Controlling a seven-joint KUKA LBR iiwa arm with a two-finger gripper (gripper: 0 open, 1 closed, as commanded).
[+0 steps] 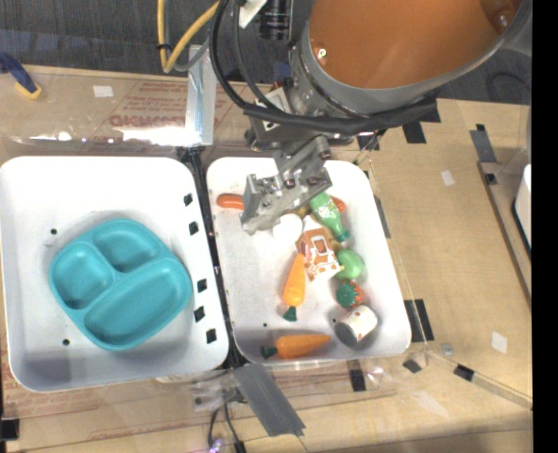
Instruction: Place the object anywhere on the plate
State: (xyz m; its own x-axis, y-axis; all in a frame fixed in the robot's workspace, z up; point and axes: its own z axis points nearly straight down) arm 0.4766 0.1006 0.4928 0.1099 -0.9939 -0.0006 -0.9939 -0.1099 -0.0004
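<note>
In the camera view, the grey two-finger gripper (260, 210) hangs low over the upper part of the right white plastic bin (245, 333), its fingers parted slightly with nothing visible between them. Just left of it lies a small red-orange sausage-like toy (229, 200); below and to its right sit a green toy bottle (328, 213), an orange-and-white printed packet (318, 255), a small orange toy carrot (295, 284), a longer carrot (295, 346) by the lower rim, green rounded pieces and a grey-and-white cup-like item (357, 325). The turquoise three-compartment plate (118, 281) rests in the left white bin (33, 182), well apart from the toys. To do this well, I judge the gripper should pick one isolated toy, close squarely on it, then lift clear of the divider before crossing. Faint reddish lettering on the tabletop (467, 253) behind the bins is unreadable.
</note>
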